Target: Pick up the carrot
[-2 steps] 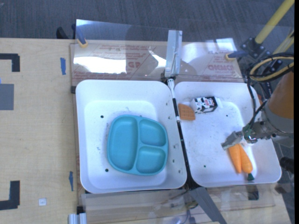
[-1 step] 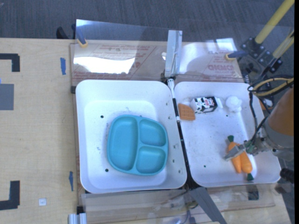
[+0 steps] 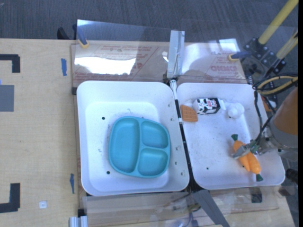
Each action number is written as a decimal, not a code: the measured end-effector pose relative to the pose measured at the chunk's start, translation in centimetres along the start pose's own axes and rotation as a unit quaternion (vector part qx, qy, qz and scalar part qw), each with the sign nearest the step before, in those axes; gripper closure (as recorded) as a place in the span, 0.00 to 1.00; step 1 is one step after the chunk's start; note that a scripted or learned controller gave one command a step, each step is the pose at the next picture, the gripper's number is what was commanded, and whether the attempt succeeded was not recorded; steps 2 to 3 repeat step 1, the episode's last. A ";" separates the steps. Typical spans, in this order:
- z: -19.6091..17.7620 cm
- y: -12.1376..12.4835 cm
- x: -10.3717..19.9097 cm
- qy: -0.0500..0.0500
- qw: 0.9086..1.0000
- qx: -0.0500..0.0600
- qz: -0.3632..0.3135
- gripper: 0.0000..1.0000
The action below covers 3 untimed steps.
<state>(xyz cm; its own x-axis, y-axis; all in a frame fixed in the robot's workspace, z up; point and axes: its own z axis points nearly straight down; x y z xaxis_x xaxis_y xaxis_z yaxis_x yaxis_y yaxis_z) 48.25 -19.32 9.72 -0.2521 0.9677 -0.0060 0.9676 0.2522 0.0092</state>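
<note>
While you look down at the worktop [image 3: 33, 141], pale wood-grain board, you see two shallow white plastic bins with rounded corners standing side by side. In the left bin [image 3: 94, 96] lies a smooth teal plate [image 3: 138, 146], a rounded shape split into three compartments. In the right bin [image 3: 213, 174], toward 12 o'clock, you have a small tan waffle-textured square [image 3: 189, 113], beside it a black-and-white cow-patterned toy [image 3: 207, 105], and further right a white rounded lump [image 3: 234, 110].

Your carrot [image 3: 249, 162] sits at about 4 o'clock in the right bin, close to its right wall: orange, tapered, with a green tip toward 5 o'clock. A second small orange piece with a green stem [image 3: 236, 144] lies just beside it toward 10 o'clock.

The arm [image 3: 289, 119] comes in from 3 o'clock, its orange band showing at the edge, dark cables looping above it. Its gripper [image 3: 253, 148] is low over the bin, just above the carrot's upper end. You cannot tell how the fingers stand, because the metal parts blur there, nor whether they touch the carrot.
</note>
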 end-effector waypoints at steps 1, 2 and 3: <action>-10.1 2.6 5.5 0.002 0.999 0.000 0.049 1.00; -10.1 2.6 5.5 0.002 0.999 0.000 0.049 1.00; -10.1 2.6 5.5 0.002 0.999 0.000 0.049 1.00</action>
